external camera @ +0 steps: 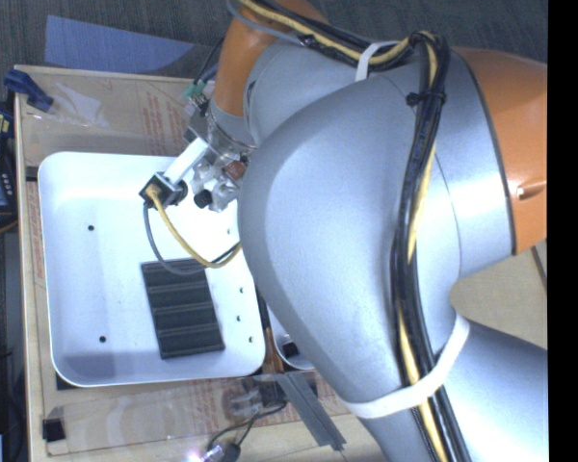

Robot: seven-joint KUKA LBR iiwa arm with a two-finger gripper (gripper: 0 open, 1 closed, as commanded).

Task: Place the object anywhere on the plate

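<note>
Arm bulk across the near right, bin open to the left

The big grey arm (366, 248) with yellow and black cables covers the right bin; the shallow white bin (77, 258) at left has bare floor along its left and far sides. A dark grey ribbed rectangular plate (181, 308) lies flat near its front right. Farther back, the gripper (188, 183) hangs over the bin's far right; its grasp cannot be told

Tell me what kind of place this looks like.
Probably a robotics lab or test bench: a big grey and orange robot arm reaches over a white bin on a wooden bench, with a dark ridged block in the bin.
</note>
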